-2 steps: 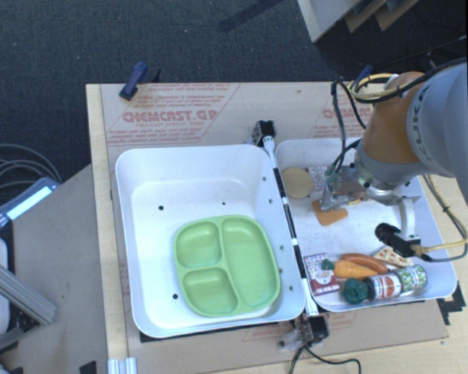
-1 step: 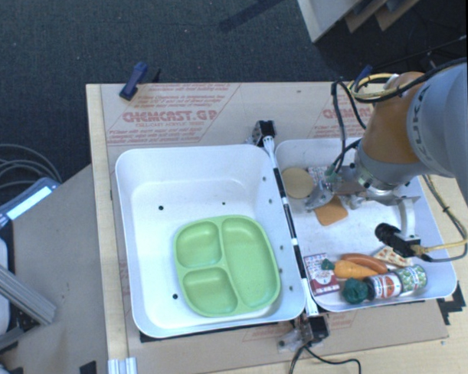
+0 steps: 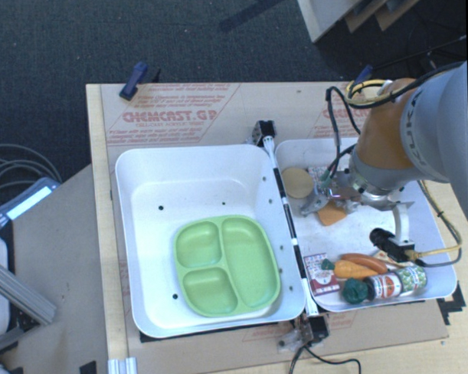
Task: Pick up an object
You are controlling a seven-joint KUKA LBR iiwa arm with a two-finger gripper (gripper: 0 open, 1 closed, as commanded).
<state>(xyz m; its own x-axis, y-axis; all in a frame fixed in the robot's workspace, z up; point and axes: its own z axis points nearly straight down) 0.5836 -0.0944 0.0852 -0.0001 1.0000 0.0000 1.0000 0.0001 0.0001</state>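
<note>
My gripper [image 3: 331, 200] is down in the right bin [image 3: 444, 284], near its far left part. An orange wedge-shaped piece [image 3: 332, 216] lies right under and just in front of it, partly hidden by the gripper. A tan round piece [image 3: 297, 182] rests to the gripper's left against the bin wall. Along the bin's near side lie a carrot [image 3: 361, 265], a bottle with a green cap [image 3: 385, 286] and a red and white packet [image 3: 320, 273].
The left bin [image 3: 142, 193] holds a green divided plate [image 3: 224, 264] in its near half. The grey arm with its orange band [image 3: 389, 135] covers the far right of the right bin. A blue clip [image 3: 134, 80] lies on the bench's far edge.
</note>
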